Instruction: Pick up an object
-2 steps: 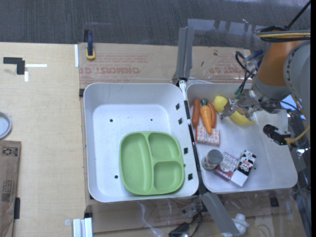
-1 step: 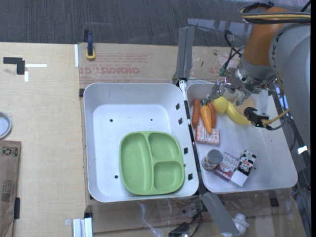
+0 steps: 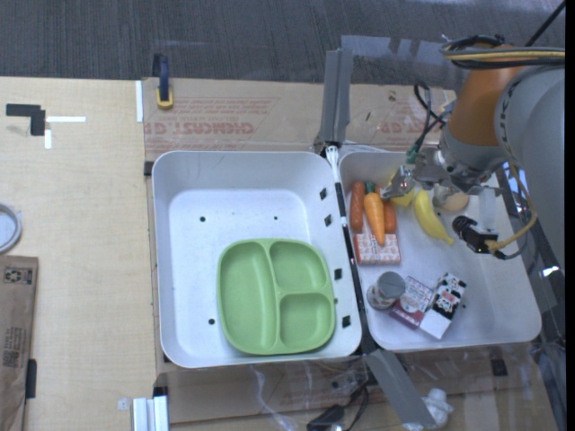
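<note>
**Gripper low in the right bin, beside the banana**

We see the grey arm with its orange band (image 3: 481, 97) reaching in from the right and down into the right white bin (image 3: 503, 317). Its gripper (image 3: 400, 185) sits at the bin's far end, just beside the yellow banana (image 3: 431, 215) and near two orange carrots (image 3: 367, 210) that lie side by side. We cannot tell how far the gripper is open, nor whether it has hold of anything — the wrist hides that part.

Below the carrots lies a small pink-and-white rectangular packet (image 3: 378, 249), touching their tips. Nearer the front edge we find a round grey tin (image 3: 388, 289), a flat pink printed packet (image 3: 414, 300) just beside it, and a small black-and-white carton (image 3: 448, 294) against that packet.

The left white bin (image 3: 180, 241) holds a pale green plastic tray with three compartments (image 3: 277, 295), lying flat toward its front. Both bins rest on the light wooden tabletop (image 3: 72, 205).
</note>
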`<state>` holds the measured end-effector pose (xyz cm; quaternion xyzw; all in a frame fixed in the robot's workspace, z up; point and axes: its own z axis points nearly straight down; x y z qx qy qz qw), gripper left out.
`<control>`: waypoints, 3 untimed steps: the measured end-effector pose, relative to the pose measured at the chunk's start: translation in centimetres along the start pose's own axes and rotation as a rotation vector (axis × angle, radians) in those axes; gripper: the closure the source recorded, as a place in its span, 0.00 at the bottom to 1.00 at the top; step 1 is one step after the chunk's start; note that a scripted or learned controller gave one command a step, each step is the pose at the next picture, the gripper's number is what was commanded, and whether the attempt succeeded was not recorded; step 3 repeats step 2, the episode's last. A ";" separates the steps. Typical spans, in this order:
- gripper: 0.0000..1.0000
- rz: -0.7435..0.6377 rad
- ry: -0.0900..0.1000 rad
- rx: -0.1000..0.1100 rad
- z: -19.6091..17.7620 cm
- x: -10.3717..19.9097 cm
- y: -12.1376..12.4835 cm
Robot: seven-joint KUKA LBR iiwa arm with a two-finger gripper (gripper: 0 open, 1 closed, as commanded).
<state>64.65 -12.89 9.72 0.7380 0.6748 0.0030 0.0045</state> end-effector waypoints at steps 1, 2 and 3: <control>1.00 -0.003 -0.003 0.018 -0.4 -0.2 -0.3; 1.00 0.106 -0.001 0.016 -9.1 4.4 1.0; 1.00 0.106 -0.001 0.016 -9.1 4.4 1.0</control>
